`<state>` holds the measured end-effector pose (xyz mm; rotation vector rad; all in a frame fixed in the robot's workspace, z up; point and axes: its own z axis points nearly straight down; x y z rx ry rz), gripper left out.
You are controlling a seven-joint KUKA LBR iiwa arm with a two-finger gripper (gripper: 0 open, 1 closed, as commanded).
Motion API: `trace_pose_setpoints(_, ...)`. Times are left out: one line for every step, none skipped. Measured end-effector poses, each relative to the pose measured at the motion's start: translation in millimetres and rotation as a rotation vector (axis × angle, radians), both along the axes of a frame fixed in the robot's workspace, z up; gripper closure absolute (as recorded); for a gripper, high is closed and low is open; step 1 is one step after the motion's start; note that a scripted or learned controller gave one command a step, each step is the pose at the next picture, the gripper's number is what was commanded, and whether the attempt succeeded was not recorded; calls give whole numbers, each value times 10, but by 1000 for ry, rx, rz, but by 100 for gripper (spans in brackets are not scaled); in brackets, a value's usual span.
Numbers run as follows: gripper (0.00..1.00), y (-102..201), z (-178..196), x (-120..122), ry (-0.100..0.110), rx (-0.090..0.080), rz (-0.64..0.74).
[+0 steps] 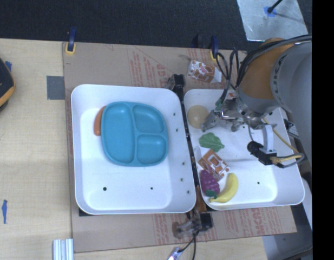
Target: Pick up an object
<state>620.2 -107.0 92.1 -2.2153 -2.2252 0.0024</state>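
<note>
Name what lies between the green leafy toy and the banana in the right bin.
In the camera view, a waffle-like toy and purple grapes lie between the green leafy toy and the banana.

Grey arm (294,69) with orange band, black cables, metallic gripper (223,118).

Orange sausage-shaped toy (97,121): mostly hidden beneath the blue three-compartment plastic plate (135,133).
Black-and-yellow device (1,85): cut by the left edge.
Small printed packet (202,71): lettering too small to read.
Grey arm (275,75): covers the right white bin's (264,196) far corner.
</note>
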Motion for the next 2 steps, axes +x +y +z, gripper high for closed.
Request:
trace_pose_setpoints(0, -30, 0, 343, 0, 0, 0)
trace_pose_setpoints(0, -319, 184, 362, -1, -1, -2)
